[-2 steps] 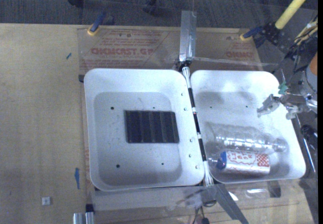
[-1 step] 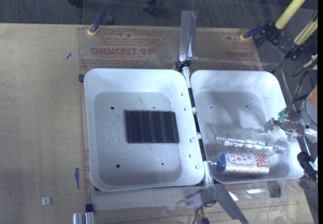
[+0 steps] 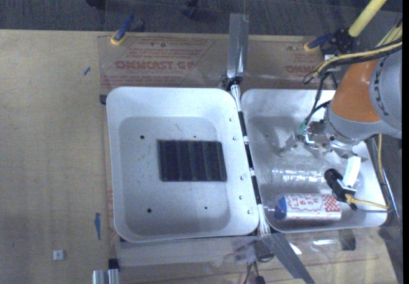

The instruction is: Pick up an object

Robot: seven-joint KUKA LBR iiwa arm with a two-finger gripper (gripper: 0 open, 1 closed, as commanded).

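- Left bin (image 3: 121, 110): one black ribbed slab (image 3: 192, 160) lies flat in the middle.
- Right bin (image 3: 268, 110): a tube (image 3: 308, 206) with a red-white label and blue cap lies along the near wall, and a clear bottle (image 3: 297, 176) lies just above it.
- Gripper (image 3: 300, 137): over the right bin's middle, near the clear bottle; open or closed, cannot tell.

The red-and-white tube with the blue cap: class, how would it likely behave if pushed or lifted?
The tube lies on its side and looks rounded, so a sideways push would probably roll it. It is small against the right bin, so likely light. Its blue cap end may be stiffer than the body.
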